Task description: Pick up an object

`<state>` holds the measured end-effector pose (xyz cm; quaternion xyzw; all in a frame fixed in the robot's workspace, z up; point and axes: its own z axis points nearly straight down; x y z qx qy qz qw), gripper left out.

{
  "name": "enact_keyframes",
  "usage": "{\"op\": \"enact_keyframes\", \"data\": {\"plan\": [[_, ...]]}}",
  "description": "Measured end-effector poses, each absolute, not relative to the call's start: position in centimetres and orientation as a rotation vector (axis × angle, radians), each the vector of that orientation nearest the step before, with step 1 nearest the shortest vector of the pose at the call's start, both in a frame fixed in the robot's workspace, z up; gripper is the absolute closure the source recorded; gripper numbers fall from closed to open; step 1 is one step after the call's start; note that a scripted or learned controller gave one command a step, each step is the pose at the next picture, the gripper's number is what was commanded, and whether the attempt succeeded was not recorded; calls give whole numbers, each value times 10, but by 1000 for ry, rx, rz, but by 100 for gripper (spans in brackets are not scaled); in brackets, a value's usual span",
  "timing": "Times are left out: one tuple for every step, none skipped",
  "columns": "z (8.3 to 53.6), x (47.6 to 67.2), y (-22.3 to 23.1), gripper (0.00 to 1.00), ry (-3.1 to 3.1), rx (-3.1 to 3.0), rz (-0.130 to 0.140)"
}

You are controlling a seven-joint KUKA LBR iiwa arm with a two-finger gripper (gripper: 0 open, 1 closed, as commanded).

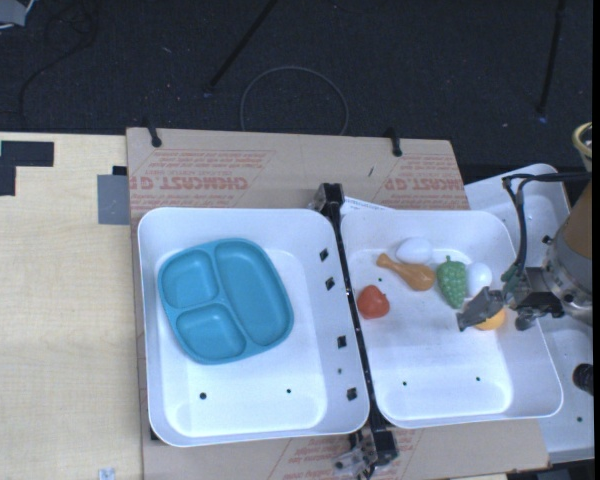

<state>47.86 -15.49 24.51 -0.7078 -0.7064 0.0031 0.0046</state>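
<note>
White plastic makes up the two shallow bins on my bench, set side by side on a sheet of brown cardboard (280, 173) printed with red lettering. The left bin (235, 418) carries a blue tray (225, 299) with three compartments, lying toward the bin's left half. The right bin (440, 388) holds the loose pieces, all gathered in its upper half: a red tomato-like object (373, 302) near the divider between the bins, an orange-tan drumstick (406, 271) lying at a slant to its upper right, a white rounded object (415, 248) just above the drumstick, and a green bumpy object (452, 281) standing to the right of the drumstick, with another white piece (478, 274) just beside it. A yellow object (492, 318) lies below and to the right of the green one, at the right side of the bin. My gripper (500, 306) reaches in from the right and sits low over that corner of the bin, with one dark finger (475, 312) lying across the left part of the yellow object and touching or overlapping it in this view. I cannot tell how far apart my fingers are, nor whether the yellow object is actually between them. The tomato, drumstick and green object lie apart from my gripper.
</note>
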Motion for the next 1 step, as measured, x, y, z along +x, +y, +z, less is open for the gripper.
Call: {"op": "enact_keyframes", "data": {"plan": [[249,480,-155,0,-2220,-2221,2]]}}
